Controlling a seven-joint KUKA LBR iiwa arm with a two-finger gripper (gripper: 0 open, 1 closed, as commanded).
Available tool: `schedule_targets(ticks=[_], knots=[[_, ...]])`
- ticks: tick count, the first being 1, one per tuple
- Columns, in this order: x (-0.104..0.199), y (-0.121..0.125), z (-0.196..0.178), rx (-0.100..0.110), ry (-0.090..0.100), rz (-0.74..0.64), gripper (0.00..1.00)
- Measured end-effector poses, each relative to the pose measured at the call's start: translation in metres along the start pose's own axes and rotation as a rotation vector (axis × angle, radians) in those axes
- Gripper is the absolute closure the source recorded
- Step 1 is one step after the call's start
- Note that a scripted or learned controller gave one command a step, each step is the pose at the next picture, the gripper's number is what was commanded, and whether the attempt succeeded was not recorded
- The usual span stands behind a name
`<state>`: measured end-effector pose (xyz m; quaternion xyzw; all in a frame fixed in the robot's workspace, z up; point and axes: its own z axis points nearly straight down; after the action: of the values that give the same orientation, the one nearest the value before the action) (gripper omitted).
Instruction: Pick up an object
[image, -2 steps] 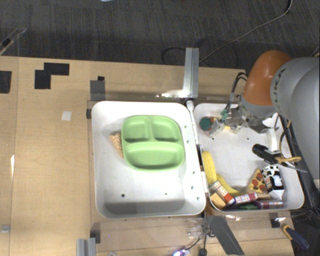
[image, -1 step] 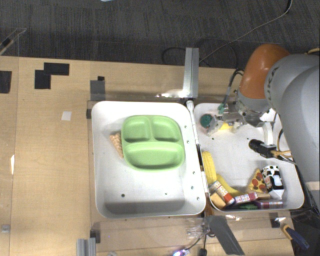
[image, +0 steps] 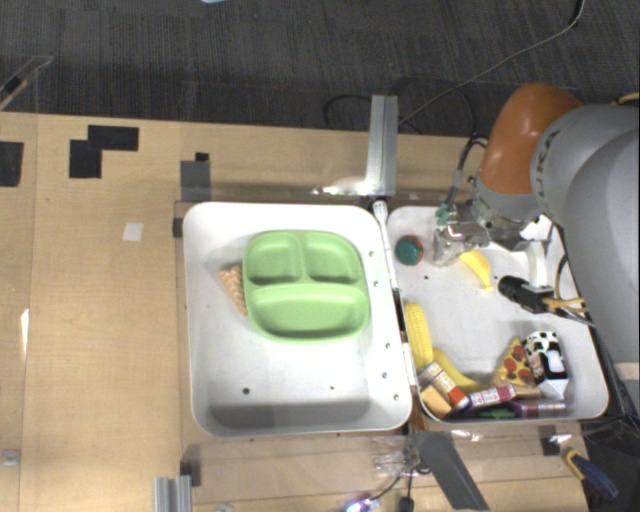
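You'll find the nearest candidate for the pick in the right bin (image: 470, 320), up toward its far edge: a short yellow piece (image: 476, 267), curved and tapering. It looks like a small toy banana, though at this size you can't be sure. It lies flat on the white floor of the bin, slanting down and to the right, with its upper end just beside the hand (image: 450, 243).

The hand sits low over the far-left part of that bin, between the yellow piece and a small green ball with a red patch (image: 408, 250), which rests near the wall the two bins share. From this angle you cannot tell whether the hand is spread or pressed together, and nothing can be seen gripped in it. The arm (image: 590, 200) comes in from the right as a broad grey mass. Its orange band (image: 520, 135) is above the wrist, and the wrist is bent so the hand points toward the bin's far-left corner.

Elsewhere in the right bin, an ear of corn (image: 419, 335) lies along the left wall. A pizza slice (image: 514, 362) and a black-and-white patched piece (image: 546, 354) sit near the front right, and a clutter of small tubes and packets (image: 490, 398) is crowded along the front wall.

The left bin (image: 280, 385) holds a green divided plate (image: 303, 283), with a tan item (image: 232, 288) poking out at the plate's left edge. Both bins rest on the pale wooden tabletop (image: 90, 330).
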<state>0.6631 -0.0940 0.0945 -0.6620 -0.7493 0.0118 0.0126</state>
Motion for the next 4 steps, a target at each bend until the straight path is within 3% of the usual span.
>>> schedule_targets(ticks=[1,2,3,4], knots=[[-0.003,-0.001,0.000,0.001,-0.004,0.002,0.00],[-0.001,0.000,-0.008,0.001,-0.001,-0.001,1.00],[-0.003,0.000,-0.009,0.000,-0.003,0.000,0.00],[-0.014,-0.051,-0.022,-0.033,-0.001,0.073,0.00]])
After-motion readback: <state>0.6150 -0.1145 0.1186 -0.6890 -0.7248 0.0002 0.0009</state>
